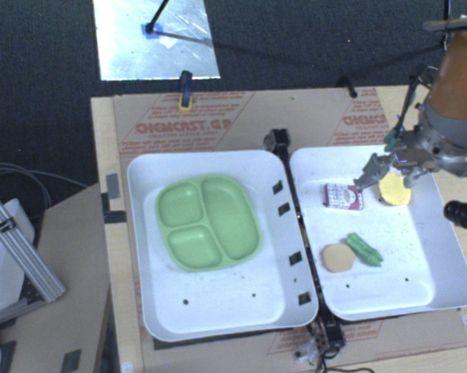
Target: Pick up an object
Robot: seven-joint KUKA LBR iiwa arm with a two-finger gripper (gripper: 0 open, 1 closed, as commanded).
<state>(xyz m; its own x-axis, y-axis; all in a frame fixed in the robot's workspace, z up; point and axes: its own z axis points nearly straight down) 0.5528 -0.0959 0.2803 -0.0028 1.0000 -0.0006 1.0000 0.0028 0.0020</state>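
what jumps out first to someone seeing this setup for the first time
The pale green divided tray stands out most, lying alone in the left bin. Next comes the pincer, open over the right bin and hanging between a small pink packet and a yellow round piece. Nearer the front of that bin lie a tan round item and a green one, side by side.

Even, bright overhead light washes both white bins [215,163], leaving only faint shadows under the items. A metal sheet [155,33] at top shows patchy glare. The picture is soft and slightly grainy, with dark carpet nearly featureless.
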